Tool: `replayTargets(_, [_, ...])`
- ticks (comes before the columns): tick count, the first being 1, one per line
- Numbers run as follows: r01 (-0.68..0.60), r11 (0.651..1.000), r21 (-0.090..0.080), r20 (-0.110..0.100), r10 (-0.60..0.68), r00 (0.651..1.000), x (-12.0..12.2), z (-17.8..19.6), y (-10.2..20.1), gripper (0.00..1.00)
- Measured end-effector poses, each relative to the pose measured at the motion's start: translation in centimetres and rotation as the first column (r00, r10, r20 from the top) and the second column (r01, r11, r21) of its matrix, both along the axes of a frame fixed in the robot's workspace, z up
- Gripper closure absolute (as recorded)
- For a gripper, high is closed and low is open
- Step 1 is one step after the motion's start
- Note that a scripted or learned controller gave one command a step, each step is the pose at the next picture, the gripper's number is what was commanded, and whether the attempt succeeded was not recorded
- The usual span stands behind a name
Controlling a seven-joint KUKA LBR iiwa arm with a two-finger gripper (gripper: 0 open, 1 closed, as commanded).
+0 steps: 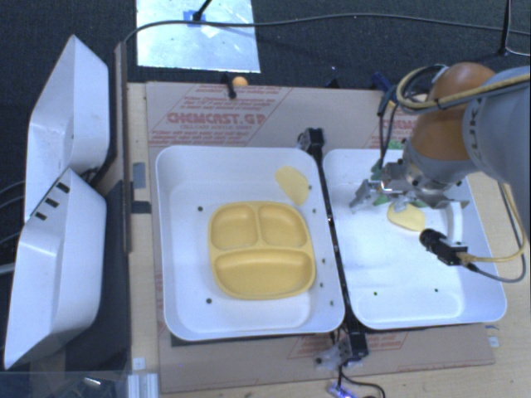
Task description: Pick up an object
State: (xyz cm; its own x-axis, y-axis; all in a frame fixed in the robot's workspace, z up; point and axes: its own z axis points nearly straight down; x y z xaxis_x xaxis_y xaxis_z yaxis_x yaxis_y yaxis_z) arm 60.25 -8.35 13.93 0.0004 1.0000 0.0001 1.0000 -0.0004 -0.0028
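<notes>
My gripper point(380, 191) hangs low over the upper middle of the right bin point(398, 297), at the end of the grey arm with its orange band. Just to its right, a pale yellow flat piece point(406, 219) lies on the bin floor, partly covered by the wrist. I cannot make out anything held in the gripper. In the left bin point(187, 247) a yellow divided tray point(261, 249) lies flat at the middle. A small yellow oval piece point(292, 185) rests near that bin's upper right corner.
A black cable plug point(442, 248) hangs off the arm over the right bin's right side. Two white covers point(58, 214) stand at the far left. A shiny metal sheet point(197, 23) lies behind the bench.
</notes>
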Motion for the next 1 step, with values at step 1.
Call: replayTargets(1, [-0.001, 1.0, 0.0, -0.001, 0.001, 1.0, -0.1, -5.21, 0.02, 0.0])
